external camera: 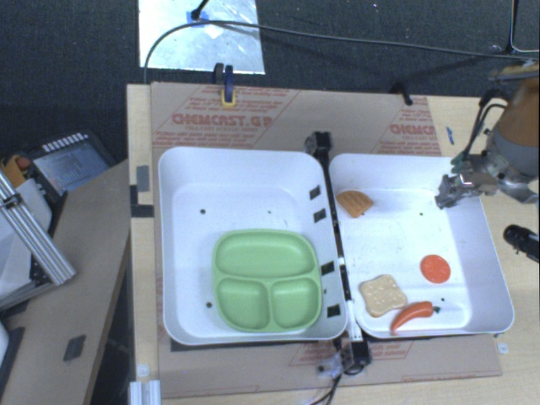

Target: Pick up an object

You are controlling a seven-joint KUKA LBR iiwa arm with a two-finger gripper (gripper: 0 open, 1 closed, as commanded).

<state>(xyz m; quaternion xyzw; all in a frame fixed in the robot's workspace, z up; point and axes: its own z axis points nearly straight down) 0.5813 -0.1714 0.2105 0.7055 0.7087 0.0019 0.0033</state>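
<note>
The right bin (472, 226) holds several small food pieces. An orange-brown croissant-like piece (355, 202) lies at its back left. A red round slice (435, 267) sits toward the right, a tan cracker-like square (382, 294) at the front, and a red-orange chili pepper (413, 314) right beside it near the front wall. My gripper (448, 194) hangs over the bin's back right edge, well apart from all the pieces. Nothing shows between its tips.
The left bin (181, 226) holds a green divided plate (266, 278) at its front. A black clamp strip (325, 218) runs between the two bins. Cables cross the dark floor behind the bench, and a device sits on a side table at left.
</note>
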